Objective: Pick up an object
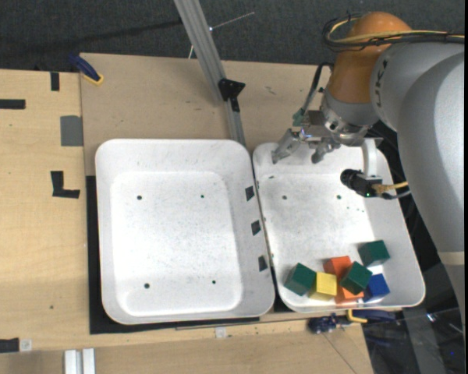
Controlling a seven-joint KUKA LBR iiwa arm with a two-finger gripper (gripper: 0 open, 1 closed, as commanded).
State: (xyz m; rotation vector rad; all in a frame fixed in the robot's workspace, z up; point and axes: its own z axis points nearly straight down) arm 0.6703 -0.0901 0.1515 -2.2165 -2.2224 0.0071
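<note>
Currently | blocks: small cubes sitting clustered in right bin near corner — green block, yellow block, orange block, dark green, blue block, another green | gripper: hanging over right bin's far edge, fingers spread apart, gripping nothing | arm: reaching in from right, well apart from blocks

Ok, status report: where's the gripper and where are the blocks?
Gripper open, over right bin's far edge. Blocks clustered in its near corner, untouched. Nothing between.
</note>
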